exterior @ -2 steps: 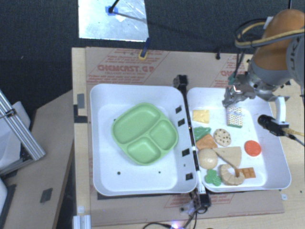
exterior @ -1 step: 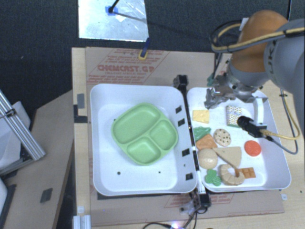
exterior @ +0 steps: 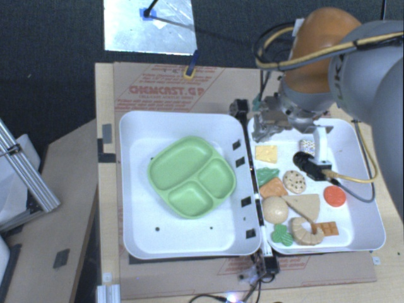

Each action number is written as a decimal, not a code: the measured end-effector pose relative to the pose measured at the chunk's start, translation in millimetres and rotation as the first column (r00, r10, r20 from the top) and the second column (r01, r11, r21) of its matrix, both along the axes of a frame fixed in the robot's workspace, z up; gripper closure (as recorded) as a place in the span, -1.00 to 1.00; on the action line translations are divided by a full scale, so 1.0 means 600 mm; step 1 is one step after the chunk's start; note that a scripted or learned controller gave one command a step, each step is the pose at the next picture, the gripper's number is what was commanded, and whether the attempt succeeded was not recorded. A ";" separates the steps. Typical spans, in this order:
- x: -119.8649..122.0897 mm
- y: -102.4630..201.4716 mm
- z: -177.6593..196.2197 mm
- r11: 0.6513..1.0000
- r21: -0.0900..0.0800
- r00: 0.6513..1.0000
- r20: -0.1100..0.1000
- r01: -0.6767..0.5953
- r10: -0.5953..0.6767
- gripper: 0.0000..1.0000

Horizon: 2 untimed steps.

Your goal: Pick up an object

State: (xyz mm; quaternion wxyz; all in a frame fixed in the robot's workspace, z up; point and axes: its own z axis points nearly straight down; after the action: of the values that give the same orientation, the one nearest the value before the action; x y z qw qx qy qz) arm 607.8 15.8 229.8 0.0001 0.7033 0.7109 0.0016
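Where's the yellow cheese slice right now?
The yellow cheese slice lies in the right bin, near its left wall, just below the gripper and above the orange piece.

Single fixed camera, mounted above the bench (exterior: pixel 76 169), looking down at a slant. Medium distance: both white bins fit whole in frame, left bin (exterior: pixel 136 232) about centre, right bin (exterior: pixel 366 223) toward the right side. Arm (exterior: pixel 353 62) enters from right, near the lens, looming large. Dark floor at top.
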 end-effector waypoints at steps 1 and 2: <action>-0.020 0.090 -0.016 1.000 0.001 1.000 -0.003 0.001 -0.001 1.00; -0.011 0.156 0.008 1.000 0.000 1.000 0.000 0.001 -0.001 1.00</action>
State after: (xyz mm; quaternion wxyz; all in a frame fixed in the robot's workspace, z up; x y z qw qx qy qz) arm 601.0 109.6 234.8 0.0000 0.7036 0.7105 0.0018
